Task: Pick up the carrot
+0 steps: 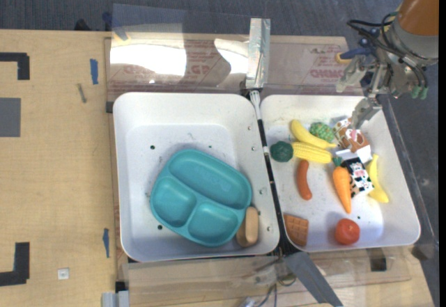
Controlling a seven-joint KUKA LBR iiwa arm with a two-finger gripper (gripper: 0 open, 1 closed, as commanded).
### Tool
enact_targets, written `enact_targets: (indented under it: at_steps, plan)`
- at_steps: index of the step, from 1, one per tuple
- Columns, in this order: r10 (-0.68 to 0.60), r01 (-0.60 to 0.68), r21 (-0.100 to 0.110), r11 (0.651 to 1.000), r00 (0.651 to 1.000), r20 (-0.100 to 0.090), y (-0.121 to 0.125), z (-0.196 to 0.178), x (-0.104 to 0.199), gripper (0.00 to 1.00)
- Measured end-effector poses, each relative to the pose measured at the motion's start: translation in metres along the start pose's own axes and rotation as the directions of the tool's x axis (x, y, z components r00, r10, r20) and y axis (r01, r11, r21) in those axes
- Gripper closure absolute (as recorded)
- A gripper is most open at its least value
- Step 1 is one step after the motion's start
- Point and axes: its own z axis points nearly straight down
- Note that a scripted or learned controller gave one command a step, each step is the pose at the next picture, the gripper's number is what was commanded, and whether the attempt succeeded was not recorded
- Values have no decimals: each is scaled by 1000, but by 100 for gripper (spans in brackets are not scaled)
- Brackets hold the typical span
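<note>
The orange carrot (pixel 341 189) lies in the right bin (pixel 404 218), pointing toward the front, with a black-and-white toy (pixel 359 175) against its right side. My gripper (pixel 357 97) hangs over the bin's back right corner, well behind the carrot and above the cluster of toys. Its fingers are spread open with nothing between them.
Around the carrot lie two yellow bananas (pixel 311 144), a red sausage (pixel 304 179), a green ball (pixel 281 152), a tomato (pixel 346 230), a waffle (pixel 297 227) and another banana (pixel 378 182). The left bin (pixel 132 124) holds a teal divided plate (pixel 201 195) and a bread roll (pixel 248 225).
</note>
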Motion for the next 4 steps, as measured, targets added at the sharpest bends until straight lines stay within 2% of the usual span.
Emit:
enact_targets:
  at_steps: [1,2,3,4]
  plan:
    - [154,-154,-1,988,988,-8,11,59,104,0]
    - [231,-231,-1,973,973,26,5,147,84,0]
    - [268,-268,-1,963,963,-3,-29,170,121,0]
    - [266,-266,0,964,964,3,-28,158,119,100]
